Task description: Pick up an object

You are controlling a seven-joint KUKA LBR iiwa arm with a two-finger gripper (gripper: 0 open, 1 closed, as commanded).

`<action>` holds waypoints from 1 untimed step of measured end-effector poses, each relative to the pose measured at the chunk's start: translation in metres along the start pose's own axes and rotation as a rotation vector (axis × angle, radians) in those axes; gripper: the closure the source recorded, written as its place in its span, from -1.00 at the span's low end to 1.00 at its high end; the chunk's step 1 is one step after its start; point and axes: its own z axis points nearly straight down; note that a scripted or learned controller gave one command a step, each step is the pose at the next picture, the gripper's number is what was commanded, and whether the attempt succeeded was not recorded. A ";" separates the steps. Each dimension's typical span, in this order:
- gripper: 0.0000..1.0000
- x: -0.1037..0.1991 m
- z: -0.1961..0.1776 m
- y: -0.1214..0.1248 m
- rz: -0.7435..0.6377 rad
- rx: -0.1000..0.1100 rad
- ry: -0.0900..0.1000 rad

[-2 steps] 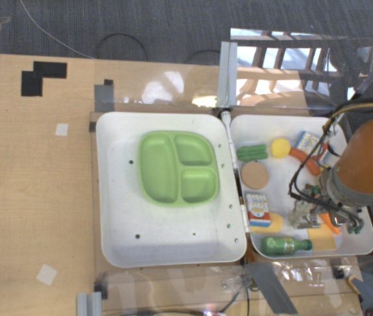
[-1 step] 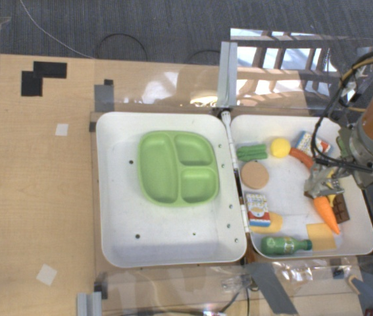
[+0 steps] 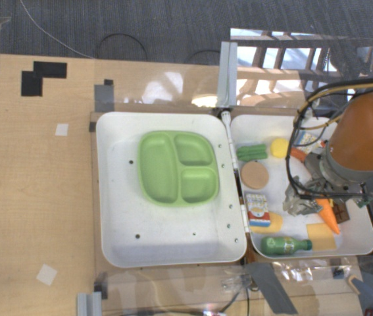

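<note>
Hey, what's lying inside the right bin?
Right bin holds a green bottle, carrot, tan disc, small carton and yellow block. The arm covers its far right part.

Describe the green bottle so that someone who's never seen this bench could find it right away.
Look in the right bin, the one crowded with toy food. Along its near edge lies the green bottle, on its side, just below a small carton. It is glossy, unlike the green vegetable at the far side.
</note>
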 end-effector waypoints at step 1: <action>-1.00 -0.001 -0.002 -0.001 0.001 0.003 -0.002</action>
